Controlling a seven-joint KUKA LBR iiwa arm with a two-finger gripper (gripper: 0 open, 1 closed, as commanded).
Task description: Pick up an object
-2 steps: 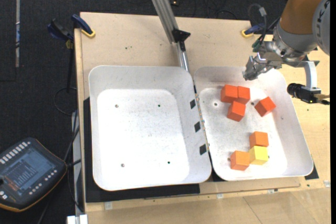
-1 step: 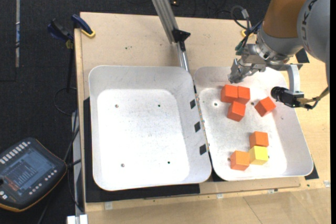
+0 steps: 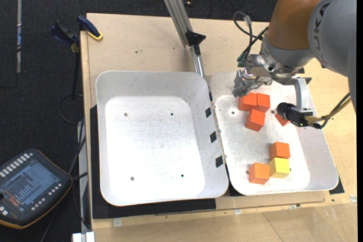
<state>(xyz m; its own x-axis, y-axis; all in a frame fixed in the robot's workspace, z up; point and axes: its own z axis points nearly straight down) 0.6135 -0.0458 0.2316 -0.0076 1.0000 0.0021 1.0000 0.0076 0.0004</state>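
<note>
While the claw [image 3: 245, 85] hovers over orange blocks [image 3: 254, 102], grip unreadable, nothing lifted; pickup outstanding.

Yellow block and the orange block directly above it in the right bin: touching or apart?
Touching. In the camera view the yellow block sits flush against the orange block above it, with no bin floor between them.

One fixed camera looks down at a slant on both white bins [image 3: 113, 85] (arm [image 3: 317, 14] entering from right).
</note>
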